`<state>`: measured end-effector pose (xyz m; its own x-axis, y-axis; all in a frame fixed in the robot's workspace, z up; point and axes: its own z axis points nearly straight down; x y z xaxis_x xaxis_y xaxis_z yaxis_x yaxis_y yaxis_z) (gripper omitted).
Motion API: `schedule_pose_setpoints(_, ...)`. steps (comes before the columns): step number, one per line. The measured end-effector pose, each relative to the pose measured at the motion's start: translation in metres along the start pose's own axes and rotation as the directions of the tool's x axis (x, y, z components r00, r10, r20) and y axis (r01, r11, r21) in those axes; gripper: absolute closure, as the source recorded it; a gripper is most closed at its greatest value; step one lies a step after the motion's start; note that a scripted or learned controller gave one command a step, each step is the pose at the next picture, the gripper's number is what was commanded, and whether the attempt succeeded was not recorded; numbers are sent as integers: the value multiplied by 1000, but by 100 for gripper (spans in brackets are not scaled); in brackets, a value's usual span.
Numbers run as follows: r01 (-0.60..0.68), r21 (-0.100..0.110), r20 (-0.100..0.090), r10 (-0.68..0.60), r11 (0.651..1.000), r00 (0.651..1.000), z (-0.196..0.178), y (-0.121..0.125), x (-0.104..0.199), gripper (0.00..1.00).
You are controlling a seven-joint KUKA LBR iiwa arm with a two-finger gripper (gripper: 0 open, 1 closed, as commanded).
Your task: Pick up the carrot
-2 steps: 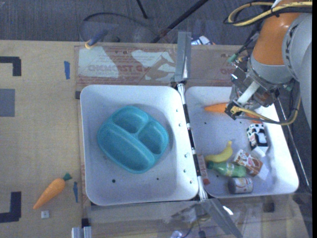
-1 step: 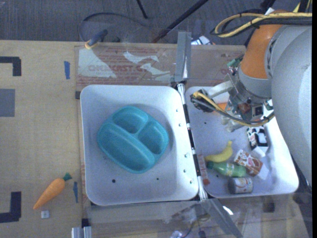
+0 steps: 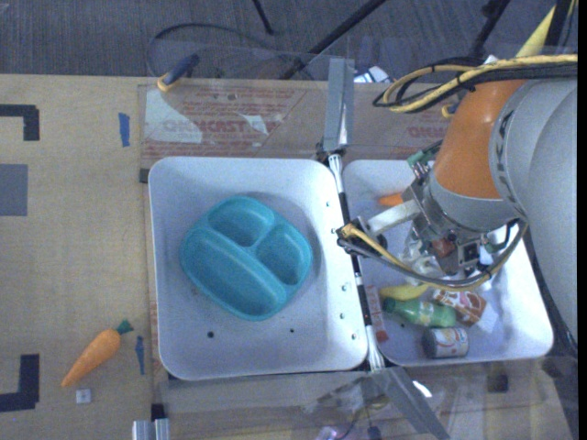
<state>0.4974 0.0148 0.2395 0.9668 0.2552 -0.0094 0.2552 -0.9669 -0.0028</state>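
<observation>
An orange carrot with a green top lies on the wooden bench at the lower left, outside both bins. A small orange piece shows in the right bin's far part, half hidden by the arm; I cannot tell what it is. My gripper is down in the right bin, above the clutter, far to the right of the carrot on the bench. The wrist and cables cover much of it.
A teal divided plate sits in the left bin. In the right bin lie a yellow item, a green bottle, a red-and-white packet and a can. A yellow cable loops over the divider.
</observation>
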Motion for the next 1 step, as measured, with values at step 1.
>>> schedule_pose_setpoints(1, 332, -1, 0, -332, 943, 943, 27, -57, -1, 100)
